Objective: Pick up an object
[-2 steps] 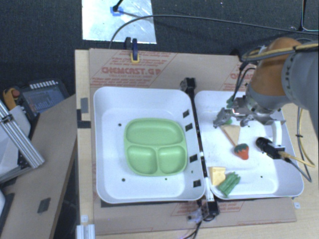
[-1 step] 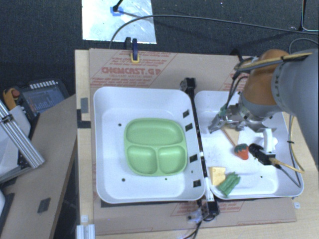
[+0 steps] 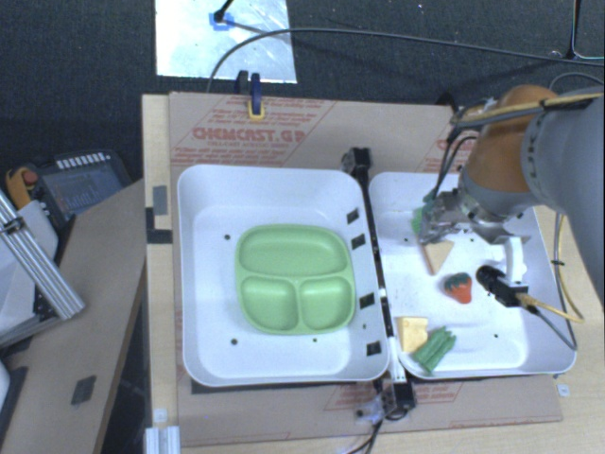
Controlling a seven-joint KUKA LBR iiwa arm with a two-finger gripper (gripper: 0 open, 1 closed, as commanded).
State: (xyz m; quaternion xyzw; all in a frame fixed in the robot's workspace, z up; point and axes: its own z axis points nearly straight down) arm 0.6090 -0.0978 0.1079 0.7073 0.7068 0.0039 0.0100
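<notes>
Setting: dark carpet is surrounding a tan bench (image 3: 113, 253) that is carrying two shallow white bins side by side on a printed cardboard sheet (image 3: 255, 130).
Tan wedge: a small pale triangular piece (image 3: 436, 255) is lying in the right bin (image 3: 539, 353), in its upper middle, right under the gripper.
Gripper: the gripper (image 3: 439, 223) is hanging low over the right bin, its tip reaching the wedge's top edge; I cannot tell whether it is grasping anything, since the metal parts are blurring together there.
Green bit by the gripper: something small and green (image 3: 418, 220) is showing at the gripper's left side; what it is cannot be told.
Red object: a small red piece with a green top (image 3: 459, 288) is sitting just below and to the right of the wedge, apart from it.
Yellow block: a yellow square piece (image 3: 413, 332) is lying near the right bin's front left corner.
Green bundle: a green stalk-like object (image 3: 434, 348) is resting just beside the yellow block, toward the front wall.
Arm: the grey arm with its orange band (image 3: 506, 154) is reaching in from the right, above the bin's far side.
Left bin: the left bin (image 3: 203, 216) is holding a light green divided plate (image 3: 295, 278) at its middle.
Surroundings: a pendant-like controller (image 3: 80, 189) is lying on the bench's left, and a silvery sheet (image 3: 225, 26) is lying on the carpet beyond.
</notes>
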